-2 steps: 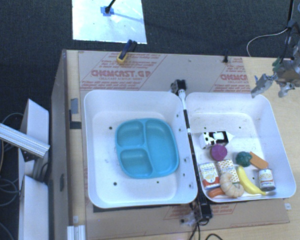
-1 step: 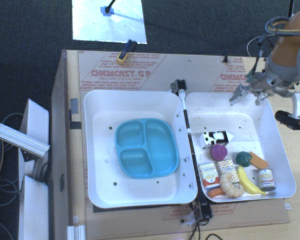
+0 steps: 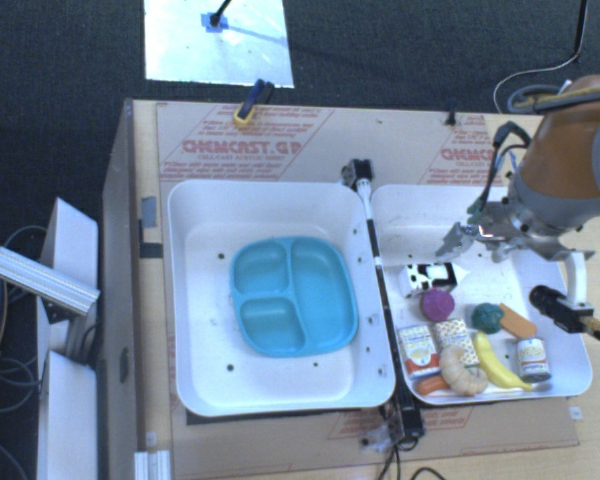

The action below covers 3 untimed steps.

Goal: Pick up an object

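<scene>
Dark carpet surrounds the worktop, a pale board w/ red print, carrying two shallow white bins side by side. Task's things all sit in the right bin, bunched toward its near edge: black-and-white cow-patterned block, fuzzy purple ball touching it, teal lump, orange wedge, smooth yellow banana, small tin can, two printed cartons, a beige knobbly piece.

Progress: nothing lifted yet, as far as can be seen. Pincer hovers over the bin's far half, near the cow block but apart from it; metal fingers look spread, nothing between them. Approach, grasp & lift all remain.

Left bin holds a glossy blue plastic tray w/ three compartments, rounded corners.
</scene>
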### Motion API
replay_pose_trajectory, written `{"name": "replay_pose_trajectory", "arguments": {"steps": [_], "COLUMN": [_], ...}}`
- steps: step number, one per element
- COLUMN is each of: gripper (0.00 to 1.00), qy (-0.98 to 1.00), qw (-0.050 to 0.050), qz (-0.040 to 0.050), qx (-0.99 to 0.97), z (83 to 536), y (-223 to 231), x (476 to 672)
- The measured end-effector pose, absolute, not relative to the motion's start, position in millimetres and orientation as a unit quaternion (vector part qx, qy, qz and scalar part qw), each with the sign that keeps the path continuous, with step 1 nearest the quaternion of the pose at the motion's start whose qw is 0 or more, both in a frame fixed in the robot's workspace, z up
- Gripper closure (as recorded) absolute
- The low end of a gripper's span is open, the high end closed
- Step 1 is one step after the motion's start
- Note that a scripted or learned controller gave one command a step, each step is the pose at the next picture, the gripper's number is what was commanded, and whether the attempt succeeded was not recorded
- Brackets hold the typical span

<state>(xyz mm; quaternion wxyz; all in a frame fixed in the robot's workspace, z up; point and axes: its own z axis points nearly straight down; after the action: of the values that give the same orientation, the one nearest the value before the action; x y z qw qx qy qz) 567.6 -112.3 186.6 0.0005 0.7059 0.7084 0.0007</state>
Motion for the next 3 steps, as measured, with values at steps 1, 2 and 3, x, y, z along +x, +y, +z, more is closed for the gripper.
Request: {"name": "replay_pose_trajectory", "arguments": {"steps": [1,2,3], "gripper": [0.0,0.0,0.0], "qy": [0.707,0.708,0.707], "qw": [0.013,0.015,0.011], "qz": [0.0082,0.0092,0.0066], "qx": [0.707,0.706,0.707], "z": [114.3,108.3,106.4], "y": [-103.7,-101.9,-92.3], "x": [573.3,567.7,548.9]}}
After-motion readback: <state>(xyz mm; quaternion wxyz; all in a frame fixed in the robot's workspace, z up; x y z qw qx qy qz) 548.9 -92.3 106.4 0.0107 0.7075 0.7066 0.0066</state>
